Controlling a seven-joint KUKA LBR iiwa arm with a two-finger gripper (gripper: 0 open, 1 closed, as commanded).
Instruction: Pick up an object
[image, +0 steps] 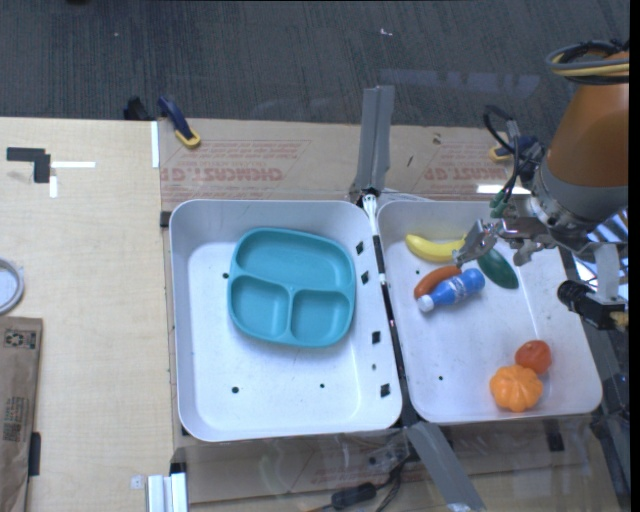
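My gripper (478, 246) hangs over the back of the right bin (560, 405), reaching in from the right under the orange-banded wrist. Just left of it lies a yellow banana (430, 246). Below it sit an orange-red carrot-like piece (436, 279) and a blue-and-white bottle (455, 290), lying slanted side by side. A dark green object (498, 269) lies right beside the gripper, partly hidden by it. A red tomato (534, 354) and an orange pumpkin-shaped toy (516, 388) rest in the bin's front right corner. Nothing shows as lifted.
The left bin (200, 380) holds a teal divided plate (292, 287). A grey divider post (376, 140) rises between the bins at the back. Cables and a bracket hang off the arm at the right bin's right edge (590, 300).
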